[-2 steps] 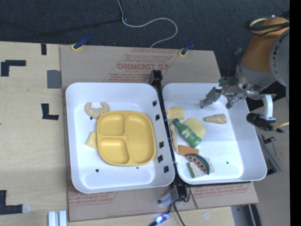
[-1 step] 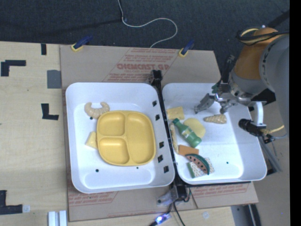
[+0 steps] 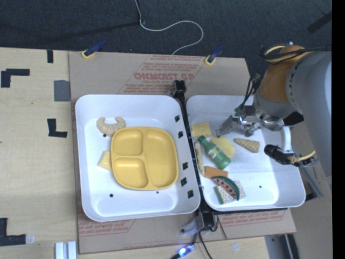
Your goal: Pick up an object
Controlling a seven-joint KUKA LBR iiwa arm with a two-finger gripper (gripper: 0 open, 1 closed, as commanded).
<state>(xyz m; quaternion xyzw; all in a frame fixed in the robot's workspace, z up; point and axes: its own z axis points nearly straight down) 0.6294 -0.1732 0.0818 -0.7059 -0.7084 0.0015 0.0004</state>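
Near the right bin's (image 3: 291,198) left wall, a green bottle (image 3: 213,150) lies slanted, cap toward the far-left; the gripper (image 3: 233,124) fingers are spread, holding nothing.

Right bin (image 3: 291,196): toys are crowding its left half, green bottle (image 3: 213,150) lying against the divider side, watermelon slice (image 3: 227,189) near the front. Right half is lying bare. Left bin (image 3: 89,198): yellow divided plate (image 3: 144,157) is taking the centre.
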